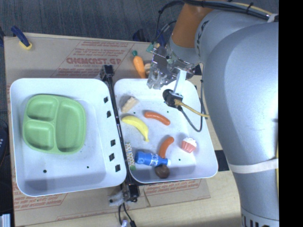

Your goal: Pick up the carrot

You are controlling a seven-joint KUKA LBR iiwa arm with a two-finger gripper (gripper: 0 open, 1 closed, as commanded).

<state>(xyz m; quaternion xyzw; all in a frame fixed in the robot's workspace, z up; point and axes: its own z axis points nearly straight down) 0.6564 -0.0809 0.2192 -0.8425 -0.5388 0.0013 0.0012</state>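
The carrot (pixel 138 65) lies outside both bins, on the cardboard sheet (pixel 85 56) just past the far rim of the right bin (pixel 201 141), orange body w/ a small green top pointing away. The gripper (pixel 156 82) hangs just right of it, over the bin's far-left corner, near the carrot but apart from it; nothing sits between its fingers, and whether they're spread or closed I can't tell from this angle — the metal parts blur together. Judging by that, the step in hand is the approach. To do it well: shift the tool left and far so it's centred over the carrot's thick middle, turn the wrist so the fingers straddle it across its width, not along its length, then come down clear of the bin rim, which sits v. close and could catch a finger. The carrot looks smooth and tapered, so a grip near the tip would prob. slip. Don't confuse it w/ other orange-ish items in the right bin: a sausage (pixel 156 117) and a second one (pixel 165 146), plus a banana (pixel 136 125), cupcake (pixel 188 144) and blue bottle (pixel 151 159). The left bin (pixel 19 174) holds a green divided plate (pixel 54 123). Readable writing: red print on the cardboard, approx. "CHEMCAST GP"; the smaller lines and the bottle label are too small to read.
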